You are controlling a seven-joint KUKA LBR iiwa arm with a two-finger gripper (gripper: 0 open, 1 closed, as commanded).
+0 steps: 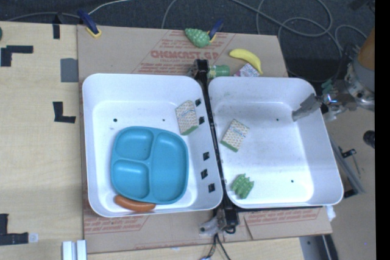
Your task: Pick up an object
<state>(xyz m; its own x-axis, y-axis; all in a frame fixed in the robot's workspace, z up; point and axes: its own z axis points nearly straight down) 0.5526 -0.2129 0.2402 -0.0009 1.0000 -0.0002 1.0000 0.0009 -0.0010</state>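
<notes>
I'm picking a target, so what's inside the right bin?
The right bin holds a patterned square packet and a green toy. The gripper hangs over its right rim.

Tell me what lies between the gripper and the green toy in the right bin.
In the camera view, bare white bin floor separates the gripper from the green toy; the patterned sponge sits off that line, further left.

left bin [97, 100]: blue plate [149, 164], orange hot dog [134, 204] at its front edge, small packet [187, 115] | right bin [317, 149]: another packet [234, 134], green toy [241, 186] | gripper [304, 109]: over right bin's far right edge | behind bins: banana [246, 58], green thing [197, 37]
</notes>
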